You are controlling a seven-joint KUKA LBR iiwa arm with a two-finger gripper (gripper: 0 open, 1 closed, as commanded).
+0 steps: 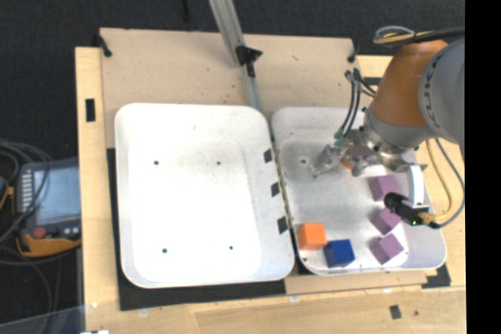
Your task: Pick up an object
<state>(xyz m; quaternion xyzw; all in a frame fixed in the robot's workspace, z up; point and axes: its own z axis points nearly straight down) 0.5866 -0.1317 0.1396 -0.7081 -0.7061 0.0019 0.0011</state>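
The right bin [305,129] holds an orange cube [313,235] and a blue cube [339,253] near its front edge. Three purple blocks lie along its right side: one [383,188] just beside the wrist, one [385,220] below it, and one [387,248] at the front right. My gripper [330,161] hangs low over the middle of the right bin, above bare white floor, left of the upper purple block. Nothing is visibly held in it. The arm's orange band [403,90] rises behind it.
The left bin [133,168] sits beside the right one. A slanted metal rail [223,12] runs from the top down to the gap between the bins. Cables loop around the wrist on the right. A handheld control pendant [47,199] lies off the bench at left.
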